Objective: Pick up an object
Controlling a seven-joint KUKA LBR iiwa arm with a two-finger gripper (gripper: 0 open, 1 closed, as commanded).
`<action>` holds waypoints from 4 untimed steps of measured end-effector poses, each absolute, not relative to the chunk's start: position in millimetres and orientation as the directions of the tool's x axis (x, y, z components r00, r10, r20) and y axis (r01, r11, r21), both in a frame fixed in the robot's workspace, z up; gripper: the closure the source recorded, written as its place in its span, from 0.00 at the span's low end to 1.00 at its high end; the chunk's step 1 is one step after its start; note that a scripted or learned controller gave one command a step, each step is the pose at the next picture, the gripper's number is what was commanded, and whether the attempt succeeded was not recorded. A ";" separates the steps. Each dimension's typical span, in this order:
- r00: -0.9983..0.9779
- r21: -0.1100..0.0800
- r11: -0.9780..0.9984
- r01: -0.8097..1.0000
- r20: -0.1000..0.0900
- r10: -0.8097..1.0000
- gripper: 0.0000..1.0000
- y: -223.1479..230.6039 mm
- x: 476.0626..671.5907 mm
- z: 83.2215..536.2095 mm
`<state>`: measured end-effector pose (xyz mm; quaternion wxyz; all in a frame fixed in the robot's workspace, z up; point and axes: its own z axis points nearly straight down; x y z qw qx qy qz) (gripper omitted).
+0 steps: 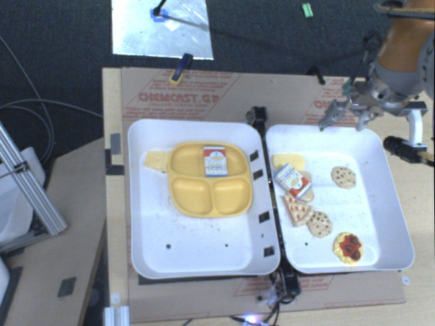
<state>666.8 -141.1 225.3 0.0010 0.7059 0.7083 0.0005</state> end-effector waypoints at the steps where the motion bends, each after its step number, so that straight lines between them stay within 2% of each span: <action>1: -0.006 -0.007 0.006 1.000 0.003 1.000 0.00 -108.3 635.7 76.8; 2: -0.008 0.006 0.008 1.000 0.001 1.000 0.00 -80.1 670.8 85.8; 3: -0.001 0.000 0.001 1.000 0.000 1.000 0.00 -87.2 640.3 84.4; 4: -0.005 0.006 0.005 1.000 -0.001 1.000 0.00 -97.5 670.5 85.8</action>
